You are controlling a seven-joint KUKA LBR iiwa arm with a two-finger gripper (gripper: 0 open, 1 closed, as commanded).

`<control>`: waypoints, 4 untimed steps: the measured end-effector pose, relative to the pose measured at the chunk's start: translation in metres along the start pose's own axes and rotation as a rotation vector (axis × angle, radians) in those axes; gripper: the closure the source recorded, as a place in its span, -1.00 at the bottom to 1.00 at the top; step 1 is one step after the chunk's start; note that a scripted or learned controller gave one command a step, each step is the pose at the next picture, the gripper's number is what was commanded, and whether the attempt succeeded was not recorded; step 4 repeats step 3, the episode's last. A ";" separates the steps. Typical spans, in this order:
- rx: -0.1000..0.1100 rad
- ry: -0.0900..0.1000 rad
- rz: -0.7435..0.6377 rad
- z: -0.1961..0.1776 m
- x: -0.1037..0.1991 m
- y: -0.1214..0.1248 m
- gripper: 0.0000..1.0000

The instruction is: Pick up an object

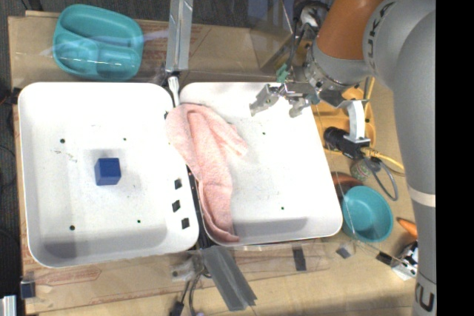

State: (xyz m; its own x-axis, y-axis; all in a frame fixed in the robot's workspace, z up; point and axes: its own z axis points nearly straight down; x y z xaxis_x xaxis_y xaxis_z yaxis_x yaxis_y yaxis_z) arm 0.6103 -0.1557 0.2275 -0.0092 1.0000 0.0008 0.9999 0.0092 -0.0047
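Observation:
A pink cloth lies crumpled along the left side of the right bin, draped partly over the rim between the bins. A small blue cube sits on the floor of the left bin. My gripper hangs over the far part of the right bin, to the right of the cloth's top end. Its two metal fingers are spread apart with nothing between them.
A turquoise plastic container rests on the bench beyond the left bin. A small teal bowl stands to the right of the right bin, near cables and a black fitting. A grey bar stands behind the bins.

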 end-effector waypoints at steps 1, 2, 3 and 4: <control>-0.001 -0.001 -0.088 0.131 0.029 0.004 -1.00; 0.001 -0.001 -0.092 0.121 0.029 0.004 1.00; -0.004 -0.002 -0.247 -0.023 0.061 0.028 1.00; -0.004 -0.002 -0.247 -0.023 0.061 0.028 1.00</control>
